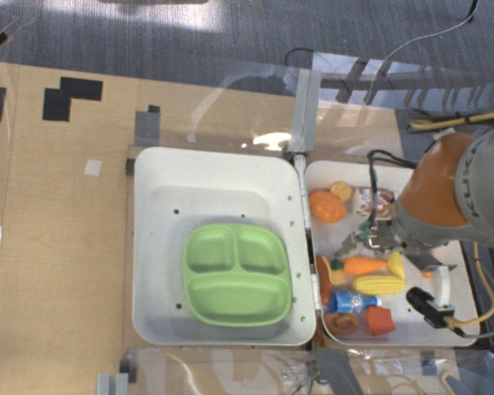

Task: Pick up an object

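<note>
Camera view: pincer (370, 235) down in right bin (464, 335), at twelve o'clock from toy carrot (364, 266); finger state cannot tell; green divided plate (237, 275) in left bin (157, 229).

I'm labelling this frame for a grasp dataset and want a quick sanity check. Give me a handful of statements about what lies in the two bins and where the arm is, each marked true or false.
1. The green divided plate lies in the left bin. True.
2. The toys are piled in the left bin with the plate. False: the orange fruit, corn cob, carrot and red block lie in the right bin.
3. The arm is over the right bin. True.
4. The corn cob rests on the green plate. False: it lies in the right bin, beside the carrot.
5. The red block lies near the right bin's front edge. True.
</note>
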`<action>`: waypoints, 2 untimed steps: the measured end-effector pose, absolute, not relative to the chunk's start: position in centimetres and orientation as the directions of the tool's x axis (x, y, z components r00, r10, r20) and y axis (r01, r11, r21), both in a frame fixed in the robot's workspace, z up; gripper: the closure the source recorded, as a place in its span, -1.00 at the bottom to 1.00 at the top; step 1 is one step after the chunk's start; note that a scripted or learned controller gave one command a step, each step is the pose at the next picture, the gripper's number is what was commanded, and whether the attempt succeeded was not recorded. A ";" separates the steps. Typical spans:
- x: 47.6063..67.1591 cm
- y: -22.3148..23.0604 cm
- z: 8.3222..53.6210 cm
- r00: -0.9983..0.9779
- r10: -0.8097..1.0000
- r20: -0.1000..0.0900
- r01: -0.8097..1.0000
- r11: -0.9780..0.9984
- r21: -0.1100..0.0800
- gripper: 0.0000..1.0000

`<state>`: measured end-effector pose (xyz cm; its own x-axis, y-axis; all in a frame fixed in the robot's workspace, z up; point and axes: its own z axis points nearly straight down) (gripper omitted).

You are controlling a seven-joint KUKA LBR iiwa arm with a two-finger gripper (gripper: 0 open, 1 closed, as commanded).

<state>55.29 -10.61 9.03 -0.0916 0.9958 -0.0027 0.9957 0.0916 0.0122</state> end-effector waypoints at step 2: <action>51.6 -9.0 10.2 -0.009 1.000 0.000 1.000 0.009 0.025 1.00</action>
<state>51.56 -8.96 10.16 -0.0091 1.0000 0.0000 0.9997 0.0091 0.0247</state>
